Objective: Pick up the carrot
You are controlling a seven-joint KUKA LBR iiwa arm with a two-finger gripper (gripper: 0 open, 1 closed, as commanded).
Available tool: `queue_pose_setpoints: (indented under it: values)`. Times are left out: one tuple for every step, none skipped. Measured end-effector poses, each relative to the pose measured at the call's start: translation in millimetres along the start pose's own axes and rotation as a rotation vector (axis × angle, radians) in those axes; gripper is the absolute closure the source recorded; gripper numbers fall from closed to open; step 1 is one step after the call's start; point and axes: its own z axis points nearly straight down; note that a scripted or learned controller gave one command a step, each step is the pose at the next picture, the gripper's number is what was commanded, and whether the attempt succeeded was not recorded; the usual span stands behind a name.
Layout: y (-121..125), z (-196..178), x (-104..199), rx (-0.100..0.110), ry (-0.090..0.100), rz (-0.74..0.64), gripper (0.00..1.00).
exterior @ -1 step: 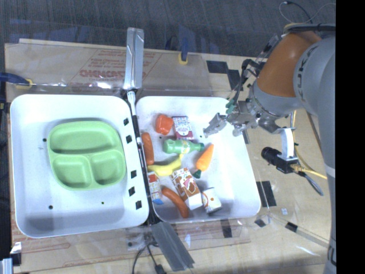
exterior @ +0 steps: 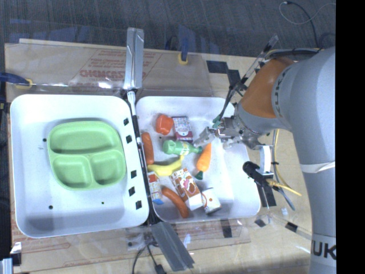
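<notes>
**Carrot under the gripper in the right bin**

Dark carpet surrounds my desk [exterior: 188,67], which carries two white bins. From my remote seat I see the left bin [exterior: 25,153] holding a green divided tray [exterior: 85,153]. The right bin [exterior: 239,193] is crowded: the carrot [exterior: 204,157] lies tilted near its middle, just beside a green bottle [exterior: 178,148] and a banana [exterior: 165,166]. My gripper [exterior: 219,131] hangs right above the carrot's upper end; I cannot tell how it is set.

Even overhead light, soft, slightly blurry
</notes>
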Motion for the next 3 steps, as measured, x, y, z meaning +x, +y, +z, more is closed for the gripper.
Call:
queue_pose_setpoints:
  values:
    - [-57.6,15.3,13.2,0.013,0.003,-0.05,0.0]
    - [-57.4,5.5,12.9,0.014,0.003,-0.054,1.0]
    - [-54.4,-108.9,29.0,0.011,0.003,0.006,1.0]
